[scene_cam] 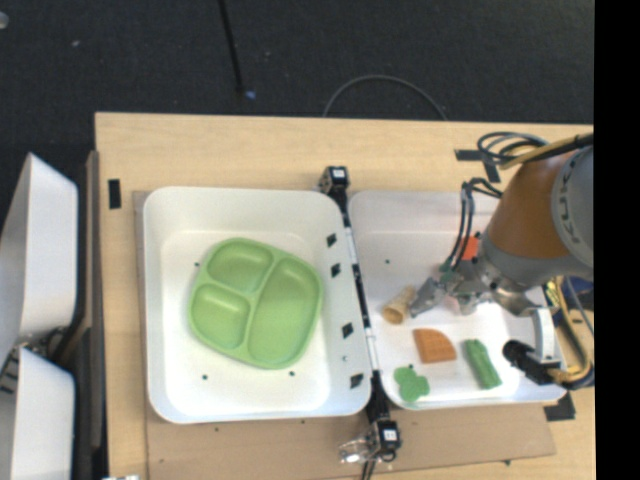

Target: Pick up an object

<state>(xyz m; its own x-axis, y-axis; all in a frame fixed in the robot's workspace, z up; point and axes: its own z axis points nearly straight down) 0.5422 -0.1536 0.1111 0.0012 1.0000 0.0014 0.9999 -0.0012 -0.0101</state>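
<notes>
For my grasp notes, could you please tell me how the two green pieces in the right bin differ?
The green bar is long and narrow; the green lump is squat and irregular. The bar lies slantwise right of the orange piece; the lump sits at the bin's near left corner. Both are green, small and lie apart from the gripper.

Arm (560, 213): grey rounded casing with broad orange band above wrist; bundled black cables, plus red and blue strands, run along it; gripper (440, 293) of dull grey metal, small and angular
</notes>
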